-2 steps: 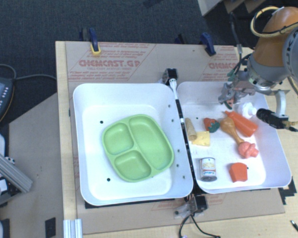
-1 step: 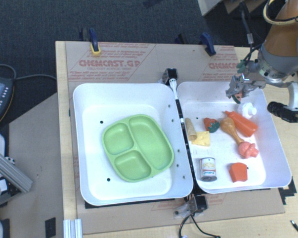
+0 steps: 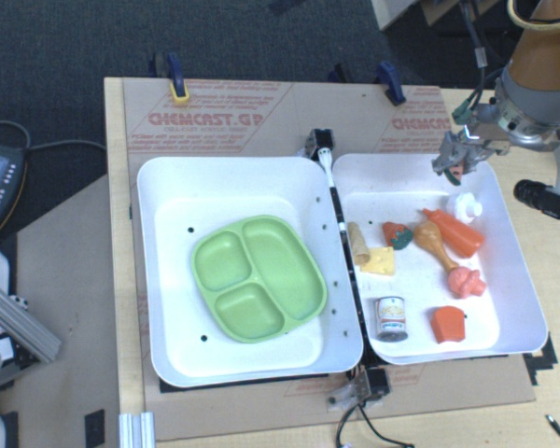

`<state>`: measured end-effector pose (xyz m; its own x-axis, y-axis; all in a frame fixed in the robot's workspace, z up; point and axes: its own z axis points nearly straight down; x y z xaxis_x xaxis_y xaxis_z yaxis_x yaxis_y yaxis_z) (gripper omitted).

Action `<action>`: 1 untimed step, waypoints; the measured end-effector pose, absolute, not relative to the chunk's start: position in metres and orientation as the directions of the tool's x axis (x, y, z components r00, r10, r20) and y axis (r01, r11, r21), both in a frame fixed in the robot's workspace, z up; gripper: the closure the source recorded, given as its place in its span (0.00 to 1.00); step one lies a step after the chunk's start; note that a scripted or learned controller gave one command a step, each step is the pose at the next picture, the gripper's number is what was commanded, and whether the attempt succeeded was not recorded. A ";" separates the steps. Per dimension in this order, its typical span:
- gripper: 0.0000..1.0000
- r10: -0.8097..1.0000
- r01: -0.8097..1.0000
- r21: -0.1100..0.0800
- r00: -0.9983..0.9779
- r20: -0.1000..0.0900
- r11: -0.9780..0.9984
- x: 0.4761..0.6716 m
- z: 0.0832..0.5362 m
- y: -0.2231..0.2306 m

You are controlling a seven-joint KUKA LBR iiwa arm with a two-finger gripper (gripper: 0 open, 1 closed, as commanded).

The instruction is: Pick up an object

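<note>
- Cylinder of tin with a printed label [image 3: 390, 318] stands low in the right white plastic bin [image 3: 521, 278], an orange plastic block [image 3: 448, 324] just beside it to the right.
- Higher up I see a pink lumpy toy [image 3: 467, 281], a tan drumstick-shaped toy [image 3: 432, 241] and an orange carrot-shaped toy [image 3: 457, 233] crowded together; a yellow wedge [image 3: 380, 261] lies at the bin's left wall.
- At centre left, the left white bin [image 3: 159, 278] holds a green three-compartment plastic tray [image 3: 257, 277].
- At upper right, my grey two-finger gripper [image 3: 457, 160] hangs over the right bin's far rim; I cannot tell its finger spacing.
</note>
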<state>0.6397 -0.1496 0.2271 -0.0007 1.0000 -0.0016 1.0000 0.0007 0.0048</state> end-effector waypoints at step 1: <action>1.00 1.000 1.000 -0.002 -0.005 0.002 0.005 0.624 0.234 -0.094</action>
<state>0.6236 -0.0945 0.2336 -0.0047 1.0000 0.0025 1.0000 0.0047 -0.0018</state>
